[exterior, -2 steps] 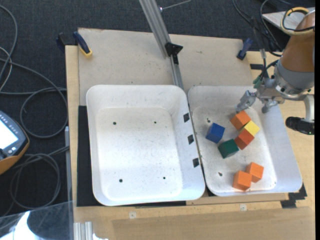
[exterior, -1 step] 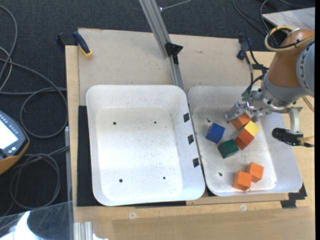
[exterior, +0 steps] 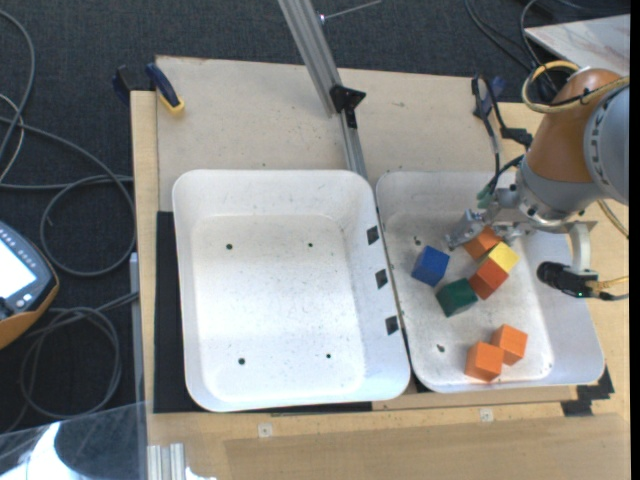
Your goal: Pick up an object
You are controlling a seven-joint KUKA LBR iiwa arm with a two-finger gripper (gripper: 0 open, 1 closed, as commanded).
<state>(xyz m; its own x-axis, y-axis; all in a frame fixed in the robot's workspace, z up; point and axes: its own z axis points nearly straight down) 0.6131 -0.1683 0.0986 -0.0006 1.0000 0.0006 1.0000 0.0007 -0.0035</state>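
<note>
Low over the right bin among scattered blocks, end effector beside an orange block, grip state impossible to tell, nothing visibly lifted yet

Two shallow white plastic bins, faintly speckled: left bin, right bin. In the right bin: blue cube; dark green cube; yellow cube touching a red-orange cube; two orange cubes nearest that bin's front rim. Bench board pale tan. Floor dark grey carpet. Arm grey with orange band.
</note>
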